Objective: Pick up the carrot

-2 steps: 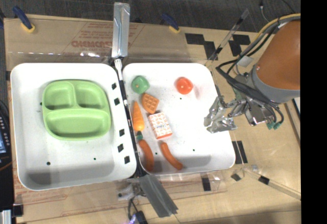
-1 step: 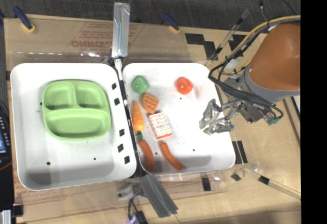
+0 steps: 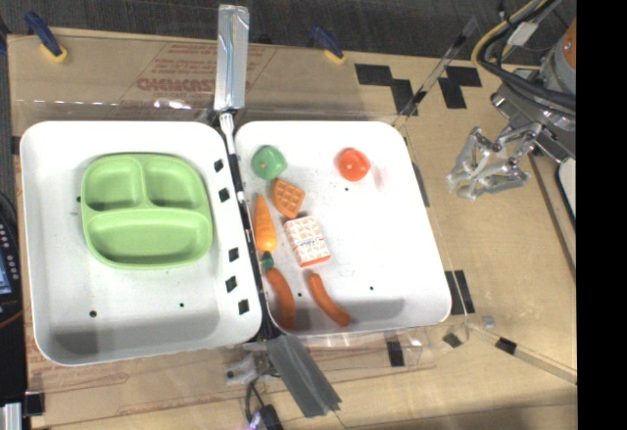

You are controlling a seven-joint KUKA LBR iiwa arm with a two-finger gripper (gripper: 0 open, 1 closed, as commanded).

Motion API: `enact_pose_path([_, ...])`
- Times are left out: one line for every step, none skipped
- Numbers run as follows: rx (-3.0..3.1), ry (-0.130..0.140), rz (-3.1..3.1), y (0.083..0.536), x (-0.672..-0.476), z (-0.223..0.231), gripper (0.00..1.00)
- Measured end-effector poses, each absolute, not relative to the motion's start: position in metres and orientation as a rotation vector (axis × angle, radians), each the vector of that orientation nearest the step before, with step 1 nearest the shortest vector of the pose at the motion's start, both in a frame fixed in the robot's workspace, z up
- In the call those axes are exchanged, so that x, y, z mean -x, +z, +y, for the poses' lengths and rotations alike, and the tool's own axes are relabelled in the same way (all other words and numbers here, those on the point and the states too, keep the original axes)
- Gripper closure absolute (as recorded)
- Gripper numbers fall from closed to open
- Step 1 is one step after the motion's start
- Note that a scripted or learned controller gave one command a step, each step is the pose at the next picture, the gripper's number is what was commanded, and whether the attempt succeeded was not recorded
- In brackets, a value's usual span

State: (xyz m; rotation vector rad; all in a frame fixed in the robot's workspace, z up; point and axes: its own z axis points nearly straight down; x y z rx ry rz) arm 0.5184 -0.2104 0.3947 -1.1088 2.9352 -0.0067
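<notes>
Jaws spread and holding nothing, the gripper point(image 3: 487, 167) sits at the frame's right, well apart from the carrot point(image 3: 265, 224) lying against the right bin's point(image 3: 423, 252) left wall, where the wall could block a finger.

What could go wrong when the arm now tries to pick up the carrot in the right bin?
1. The carrot lies right against the bin's left wall, so one finger may hit the wall rather than slide beside it.
2. The waffle piece and the small carton sit close on its other side and could be pushed or grabbed.
3. A sausage lies just below the carrot and looks alike; the gripper, parked outside the bin, might take it instead.
</notes>
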Motion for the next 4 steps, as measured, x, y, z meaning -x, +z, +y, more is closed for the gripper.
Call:
enact_pose_path([1.703,0.000,2.641,0.369,-0.512,-0.154,1.00])
enact_pose_path([2.063,0.004,2.371,0.305,-0.505,-0.154,1.00])
enact_pose_path([2.331,-0.005,2.105,0.443,-0.481,-0.191,1.00])
enact_pose_path([2.656,0.006,1.679,0.398,-0.477,-0.198,1.00])
